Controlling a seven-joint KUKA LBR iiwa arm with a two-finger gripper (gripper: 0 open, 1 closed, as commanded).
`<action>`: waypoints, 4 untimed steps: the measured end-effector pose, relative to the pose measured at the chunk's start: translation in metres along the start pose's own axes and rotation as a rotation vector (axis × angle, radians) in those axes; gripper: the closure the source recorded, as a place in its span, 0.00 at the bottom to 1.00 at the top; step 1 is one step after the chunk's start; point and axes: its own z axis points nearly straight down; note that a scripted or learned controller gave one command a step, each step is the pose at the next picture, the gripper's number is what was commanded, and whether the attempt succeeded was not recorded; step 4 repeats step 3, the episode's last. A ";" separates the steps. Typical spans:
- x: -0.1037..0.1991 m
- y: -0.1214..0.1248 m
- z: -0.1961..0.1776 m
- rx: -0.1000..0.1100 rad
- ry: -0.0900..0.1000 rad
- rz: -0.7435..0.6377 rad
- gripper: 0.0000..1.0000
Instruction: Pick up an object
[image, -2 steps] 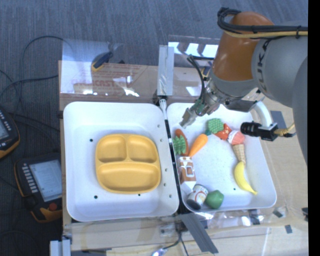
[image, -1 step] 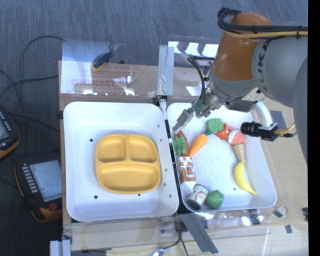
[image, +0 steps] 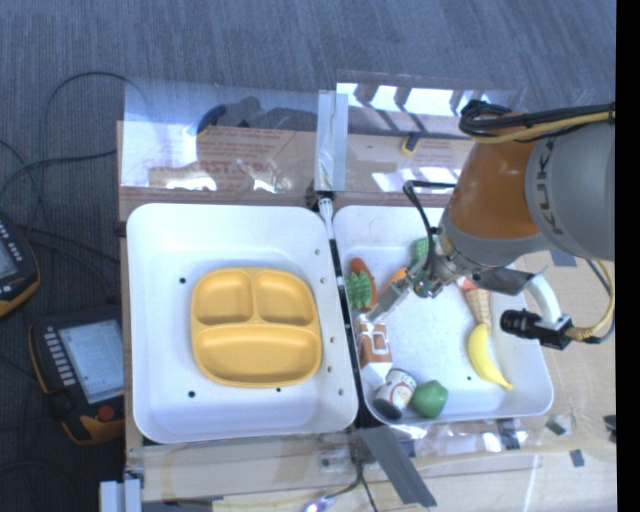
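Toy foods lie in the right white bin (image: 530, 400): a yellow plastic banana (image: 487, 357) at right, a green round fruit (image: 430, 398) near. Above them hangs the grey two-finger gripper (image: 400, 290); its state cannot be told. A yellow divided plate (image: 257, 325) sits in the left white bin (image: 160, 400).

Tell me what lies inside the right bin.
In the right bin: a banana, a green ball, a can, an orange carton, a carrot. The arm covers the far part.

A robotics lab: an industrial arm (image: 530, 190) over two white bins (image: 160, 250) on a counter, loose cables (image: 60, 110) (and a handheld control screen (image: 88, 358)) on grey carpet.
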 end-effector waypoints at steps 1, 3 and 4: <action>-0.061 0.015 0.081 -0.001 0.000 0.100 0.00; -0.092 0.068 0.094 -0.008 -0.006 0.337 0.00; -0.092 0.068 0.094 -0.008 -0.006 0.337 0.00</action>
